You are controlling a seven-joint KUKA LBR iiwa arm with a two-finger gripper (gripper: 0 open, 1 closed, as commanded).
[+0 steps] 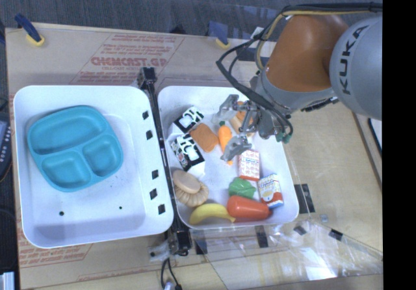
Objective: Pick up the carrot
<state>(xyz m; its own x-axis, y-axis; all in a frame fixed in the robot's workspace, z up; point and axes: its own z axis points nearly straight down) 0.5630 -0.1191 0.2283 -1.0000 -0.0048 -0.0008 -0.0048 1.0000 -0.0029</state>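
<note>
The arm [325, 54] reaches in from three o'clock, its orange band tilted over the right bin [286, 171] and its wrist bent down toward nine o'clock. "KUKA" runs along its grey shell. The pincer [233, 127] hangs low in the bin's twelve o'clock half with its fingers [235, 149] spread open, one on either side of the carrot [224, 136], which lies between them near the bin's centre, just beside an orange block [205, 138] at its nine o'clock. Whether the fingers touch it cannot be told. Red print on the bench [97, 54] reads "CHEMCAST GP". A carton [249, 165] at the carrot's five o'clock carries lettering too small to read.
</note>
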